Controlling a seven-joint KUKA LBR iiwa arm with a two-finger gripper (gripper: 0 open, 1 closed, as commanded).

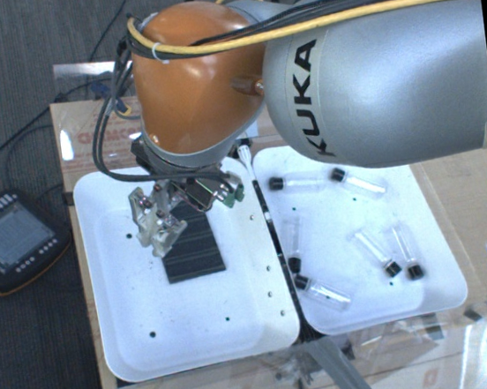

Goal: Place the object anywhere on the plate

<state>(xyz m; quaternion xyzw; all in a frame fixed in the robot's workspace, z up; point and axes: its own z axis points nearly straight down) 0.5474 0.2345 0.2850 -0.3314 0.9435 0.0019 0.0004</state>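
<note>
The arm (316, 73) comes in from 3 o'clock and covers the top of the view. Below it lie the left bin (136, 328) and the right bin (432, 271), edges touching. In the left bin sits a dark ribbed plate (193, 253), and the gripper (160, 220) hangs at its 10 o'clock corner. Something clear and shiny, probably a tube, seems to sit between the fingers, but the glare hides the jaws, so I cannot tell their state.

The risk, I judge: released here, the tube may land on the plate's edge and roll off onto the bin floor.

Clear vials with black caps (389, 254) lie scattered in the right bin, well apart from the plate. A handheld controller (5, 243) rests at 9 o'clock, outside the bins.
</note>
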